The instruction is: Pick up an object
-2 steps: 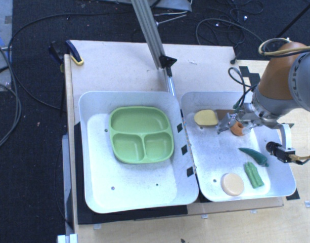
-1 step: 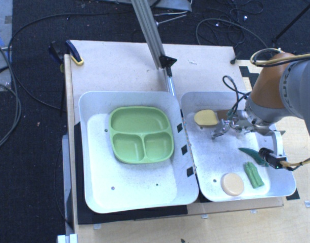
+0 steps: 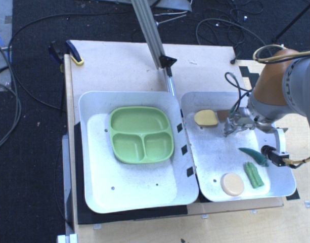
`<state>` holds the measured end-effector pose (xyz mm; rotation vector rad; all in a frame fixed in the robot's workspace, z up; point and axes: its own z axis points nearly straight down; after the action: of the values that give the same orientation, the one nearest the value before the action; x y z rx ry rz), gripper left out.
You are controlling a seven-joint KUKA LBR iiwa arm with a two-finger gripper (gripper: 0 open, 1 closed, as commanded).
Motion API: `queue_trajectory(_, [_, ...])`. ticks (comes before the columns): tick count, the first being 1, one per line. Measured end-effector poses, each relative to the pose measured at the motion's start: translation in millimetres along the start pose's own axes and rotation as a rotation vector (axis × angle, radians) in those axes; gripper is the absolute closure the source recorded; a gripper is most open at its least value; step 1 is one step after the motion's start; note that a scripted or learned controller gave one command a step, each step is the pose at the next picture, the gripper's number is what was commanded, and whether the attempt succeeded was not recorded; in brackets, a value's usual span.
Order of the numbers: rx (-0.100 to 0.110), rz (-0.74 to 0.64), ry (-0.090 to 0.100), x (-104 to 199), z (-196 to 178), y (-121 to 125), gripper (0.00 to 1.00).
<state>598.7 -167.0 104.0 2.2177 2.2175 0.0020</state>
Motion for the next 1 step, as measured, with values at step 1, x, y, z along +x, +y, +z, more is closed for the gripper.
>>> queue_trajectory(1, [-0.002, 0.001, 0.000, -9.8, -58.0, 1.9, 1.00])
